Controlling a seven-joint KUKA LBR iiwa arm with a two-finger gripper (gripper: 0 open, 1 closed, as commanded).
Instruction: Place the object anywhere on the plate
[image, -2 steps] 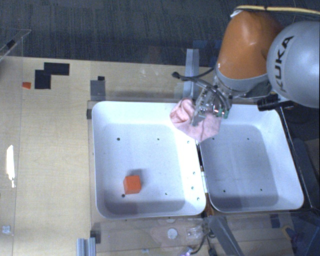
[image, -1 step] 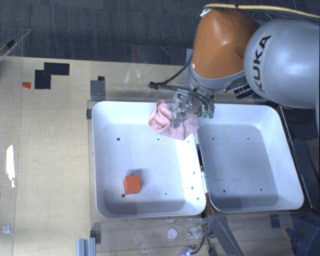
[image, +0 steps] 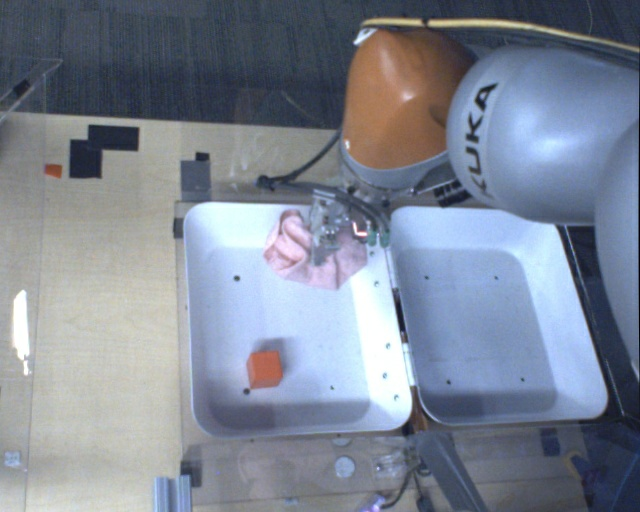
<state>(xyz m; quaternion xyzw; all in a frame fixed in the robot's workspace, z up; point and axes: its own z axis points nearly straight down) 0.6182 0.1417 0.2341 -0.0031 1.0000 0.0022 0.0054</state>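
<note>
Gripper (image: 328, 238) sits at the far right corner of the left bin (image: 215, 300), directly over a crumpled pink cloth (image: 300, 255). Metal parts overlap the cloth; whether anything is grasped cannot be told. The arm (image: 520, 130) hides the bench behind it and the far edge of the right bin (image: 480, 300). Small orange block (image: 265, 369) lies near the left bin's near left corner, well apart from the cloth. Bench (image: 100, 320) is pale wood; dark carpet (image: 180, 50) beyond. No plate made out.
</note>
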